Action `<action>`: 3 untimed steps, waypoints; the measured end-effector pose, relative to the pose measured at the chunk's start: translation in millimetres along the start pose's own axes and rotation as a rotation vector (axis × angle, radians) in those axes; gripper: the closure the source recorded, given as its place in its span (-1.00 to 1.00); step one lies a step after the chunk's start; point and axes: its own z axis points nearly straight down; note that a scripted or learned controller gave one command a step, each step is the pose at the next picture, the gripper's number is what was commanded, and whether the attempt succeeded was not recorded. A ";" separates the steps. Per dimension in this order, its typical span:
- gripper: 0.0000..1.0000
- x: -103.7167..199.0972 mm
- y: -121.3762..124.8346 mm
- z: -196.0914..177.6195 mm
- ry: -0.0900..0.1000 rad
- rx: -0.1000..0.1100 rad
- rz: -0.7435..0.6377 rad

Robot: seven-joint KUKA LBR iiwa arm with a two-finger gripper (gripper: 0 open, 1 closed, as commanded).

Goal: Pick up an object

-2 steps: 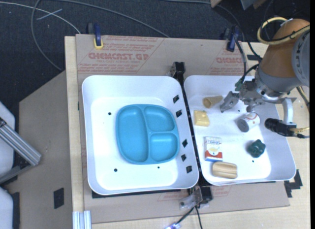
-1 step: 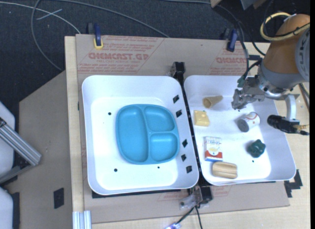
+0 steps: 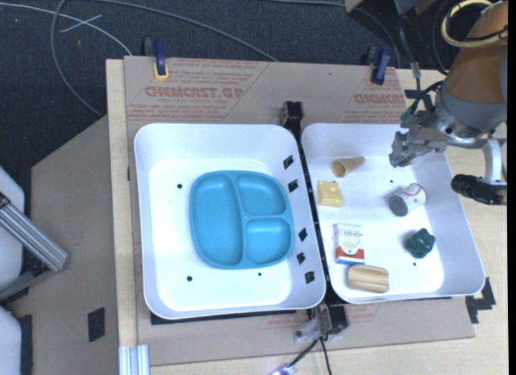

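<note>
The right bin (image 3: 451, 228) holds several small objects: a tan cone (image 3: 348, 166), a yellow cheese wedge (image 3: 329, 193), a red-and-white carton (image 3: 349, 243), a bread roll (image 3: 368, 278), a dark green lump (image 3: 419, 243), a grey cylinder (image 3: 399, 203) and a white ball (image 3: 414, 193). My gripper (image 3: 405, 149) hangs over the bin's far right part, just above the ball and the cylinder and apart from them. Nothing shows between its fingers.
The left bin (image 3: 161, 204) holds a blue three-compartment plate (image 3: 242, 218). Black clips run along the divider between the bins (image 3: 300, 204). Blue clamps (image 3: 160, 57) hold the cardboard base at the back. Cables lie on the dark floor beyond.
</note>
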 end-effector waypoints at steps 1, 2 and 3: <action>1.00 5.0 -4.5 -45.5 0.001 0.002 0.000; 1.00 5.1 -3.6 -65.0 0.000 0.001 0.000; 1.00 52.0 -27.3 -52.7 0.003 0.008 -0.002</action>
